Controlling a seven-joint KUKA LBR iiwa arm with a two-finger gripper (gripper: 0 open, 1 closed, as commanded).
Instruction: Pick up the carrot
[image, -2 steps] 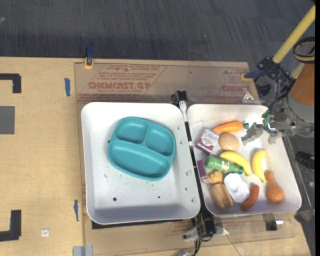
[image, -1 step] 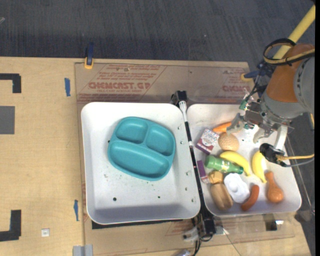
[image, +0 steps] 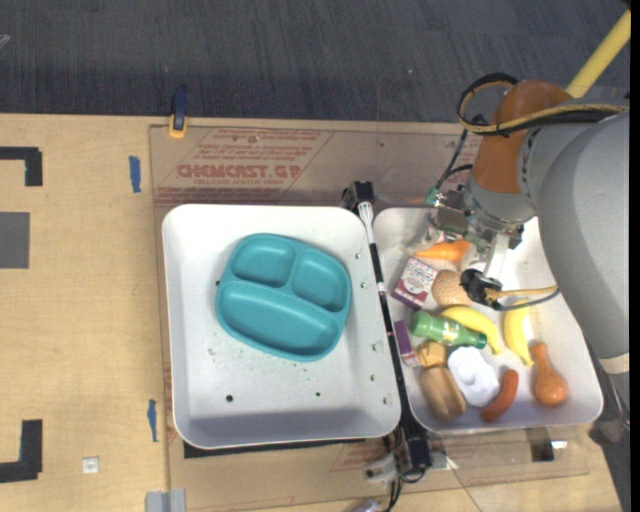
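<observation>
The carrot (image: 443, 253), small and orange, lies in the back part of the right bin (image: 590, 400), near its left wall. My gripper (image: 468, 243) hangs right over it, coming down from the grey arm with the orange band (image: 515, 130). The gripper's body hides the carrot's right end. Whether the carrot is touched or held cannot be made out from this angle.
The right bin is crowded: a purple-and-white packet (image: 412, 282), a green bottle (image: 445, 328), two bananas (image: 517, 335), a red sausage (image: 503, 395), a white item (image: 472, 372), a brown bread roll (image: 440, 388) and an orange drumstick (image: 545, 375). The left bin (image: 190, 330) holds a teal divided plate (image: 283, 295).
</observation>
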